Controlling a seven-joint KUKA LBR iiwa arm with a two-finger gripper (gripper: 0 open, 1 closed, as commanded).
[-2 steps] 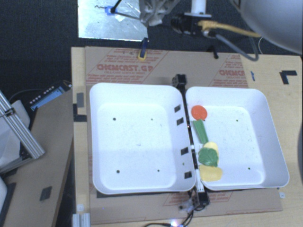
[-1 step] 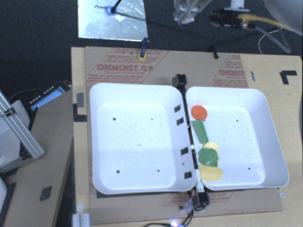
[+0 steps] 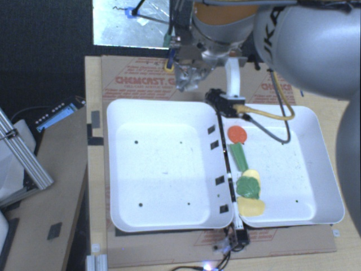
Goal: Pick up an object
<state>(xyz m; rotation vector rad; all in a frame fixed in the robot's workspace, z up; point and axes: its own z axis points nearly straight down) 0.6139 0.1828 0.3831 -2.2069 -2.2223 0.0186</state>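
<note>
a brown cardboard-topped bench (image 3: 141, 75) bears two shallow white bins; the metal two-finger gripper (image 3: 188, 79) hangs above, whether gripping cannot be told.

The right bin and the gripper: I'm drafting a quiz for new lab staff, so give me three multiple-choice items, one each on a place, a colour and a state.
1. The objects lie in:
A. the left bin
B. the right bin

2. The round disc is:
A. red-orange
B. blue

3. The gripper is:
A. over the bins' far edge
B. down among the objects

Answers: B, they line that bin's left wall; A, red-orange above the green strip; A, near the cardboard.
</note>
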